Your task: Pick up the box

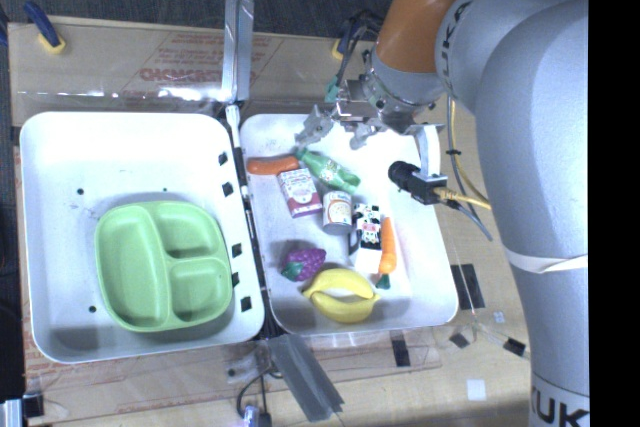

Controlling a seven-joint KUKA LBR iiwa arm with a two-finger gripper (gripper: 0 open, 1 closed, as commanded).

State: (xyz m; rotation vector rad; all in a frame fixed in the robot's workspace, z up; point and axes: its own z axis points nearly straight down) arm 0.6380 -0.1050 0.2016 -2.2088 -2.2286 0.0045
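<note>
The box (pixel 299 191), a small dark red carton with a pale picture on its face, lies flat in the right bin (pixel 425 290), near that bin's left wall and a little toward its far edge. Just beyond it, an orange sausage-shaped toy (pixel 272 165) lies along the far side, and a green bottle (pixel 330 171) lies tilted just beside the box on its right. A small can (pixel 338 210) stands close to the box's right lower corner. Further toward the near edge are a small black and white carton (pixel 369 229), a carrot (pixel 387 250), a bunch of purple grapes (pixel 302 262) and a yellow banana (pixel 341 293).

The gripper (pixel 338 123) hangs above the far edge of the right bin, over the green bottle's upper end. Its fingers are spread apart and nothing is between them. It is apart from the box.

The left bin (pixel 60 140) carries a green divided plate (pixel 165 265) near its near edge.
</note>
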